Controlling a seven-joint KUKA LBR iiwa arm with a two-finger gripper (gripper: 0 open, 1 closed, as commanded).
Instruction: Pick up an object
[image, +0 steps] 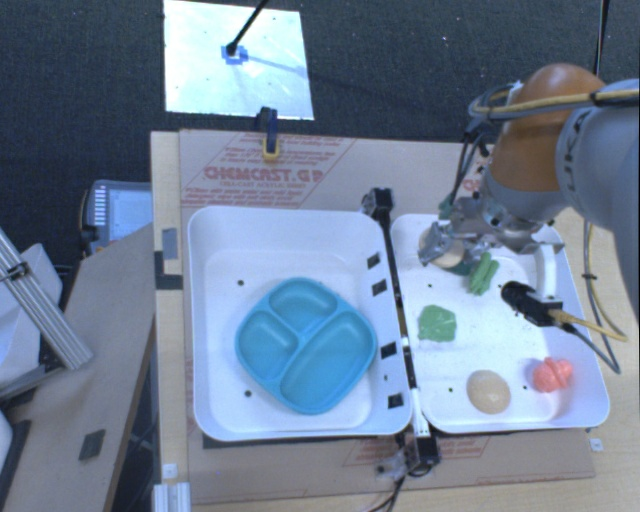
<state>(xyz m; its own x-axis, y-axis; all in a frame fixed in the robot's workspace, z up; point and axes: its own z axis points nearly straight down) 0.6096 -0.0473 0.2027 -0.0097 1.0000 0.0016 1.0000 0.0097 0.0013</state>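
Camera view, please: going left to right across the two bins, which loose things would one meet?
Blue divided plate → green lump → beige egg-like thing → orange-pink thing. The green piece by the gripper overlaps in order, so omitted.

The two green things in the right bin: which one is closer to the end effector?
The long green piece, lying right beside the end effector. The rounder green lump sits farther down the bin.
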